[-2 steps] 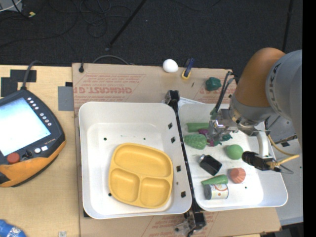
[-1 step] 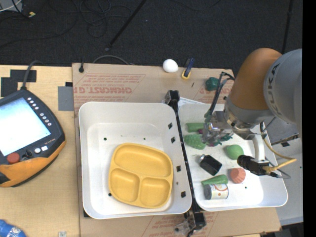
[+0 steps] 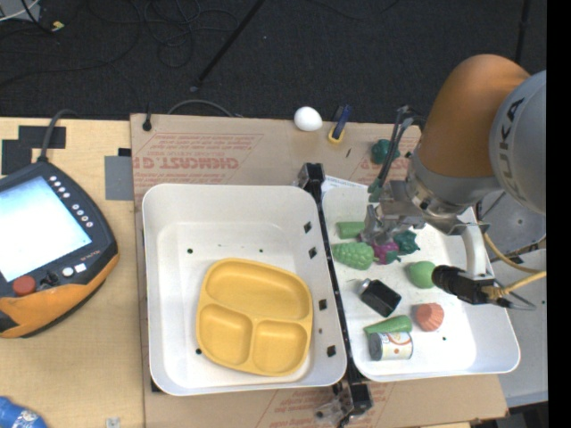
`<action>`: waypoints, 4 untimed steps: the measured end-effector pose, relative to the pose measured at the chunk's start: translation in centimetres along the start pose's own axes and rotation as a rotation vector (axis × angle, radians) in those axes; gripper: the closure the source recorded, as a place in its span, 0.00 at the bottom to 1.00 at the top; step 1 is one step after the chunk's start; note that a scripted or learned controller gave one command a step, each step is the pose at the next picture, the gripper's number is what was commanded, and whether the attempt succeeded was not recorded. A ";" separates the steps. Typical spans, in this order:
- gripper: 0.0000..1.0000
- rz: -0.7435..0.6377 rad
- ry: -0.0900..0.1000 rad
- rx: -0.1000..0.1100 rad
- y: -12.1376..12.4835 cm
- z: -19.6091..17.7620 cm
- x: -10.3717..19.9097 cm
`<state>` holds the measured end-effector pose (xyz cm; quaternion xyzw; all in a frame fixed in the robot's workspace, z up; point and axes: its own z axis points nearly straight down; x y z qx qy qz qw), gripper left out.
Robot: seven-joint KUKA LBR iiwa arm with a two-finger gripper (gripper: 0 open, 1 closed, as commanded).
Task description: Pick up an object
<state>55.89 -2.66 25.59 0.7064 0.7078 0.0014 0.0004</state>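
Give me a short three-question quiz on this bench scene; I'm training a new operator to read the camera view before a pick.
1. True or false: the yellow tray lies in the same bin as the black block.
2. Which object lies nearest the pincer? A) the white egg B) the purple toy C) the can
3. Fill in: the yellow tray is divided into ___ compartments.

Key:
1. False: the tray lies in the left bin, the block in the right bin.
2. B: the purple toy sits right at the pincer; the egg rests outside both bins.
3. Three.
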 end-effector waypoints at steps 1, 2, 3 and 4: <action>1.00 0.000 0.001 -0.007 -3.8 -11.1 2.1; 1.00 0.000 0.000 0.001 -8.4 -16.2 4.1; 1.00 -0.002 -0.001 0.004 -8.2 -17.0 9.5; 1.00 -0.003 0.000 0.002 -8.2 -20.1 15.4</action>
